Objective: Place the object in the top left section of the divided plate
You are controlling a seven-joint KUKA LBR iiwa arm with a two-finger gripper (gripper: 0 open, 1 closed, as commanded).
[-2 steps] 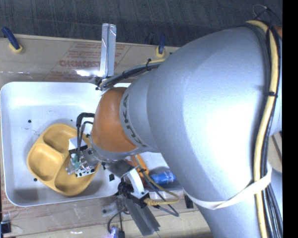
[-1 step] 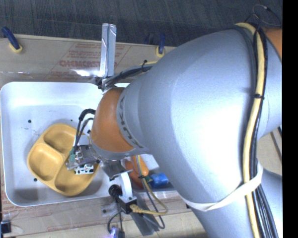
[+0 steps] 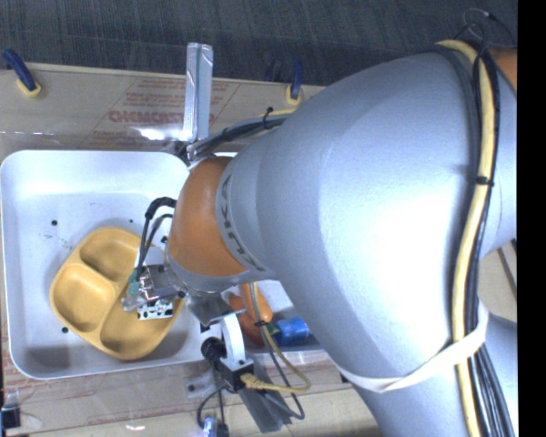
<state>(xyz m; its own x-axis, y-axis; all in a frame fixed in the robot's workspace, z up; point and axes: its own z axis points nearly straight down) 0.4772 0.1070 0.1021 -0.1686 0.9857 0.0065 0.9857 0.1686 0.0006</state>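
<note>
The arm [image 3: 364, 226] reaches in from the right and covers most of the right bin; its orange band [image 3: 200, 230] sits over the inner wall of the left bin [image 3: 27, 208]. The yellow divided plate [image 3: 91, 285] lies in the lower part of that bin, tilted against the view, so confirm which section counts as top left before release. The gripper [image 3: 146, 299] hangs at the plate's right edge, over or just beside the right-hand sections; whether it is apart, together or clamped on anything cannot be told. An orange object [image 3: 257, 306] and a blue object [image 3: 293, 330] lie under the arm in the right bin; which one is the task's object cannot be told. Judgement: grasp first, then carry across and lower inside the section's ridges before opening.
</note>
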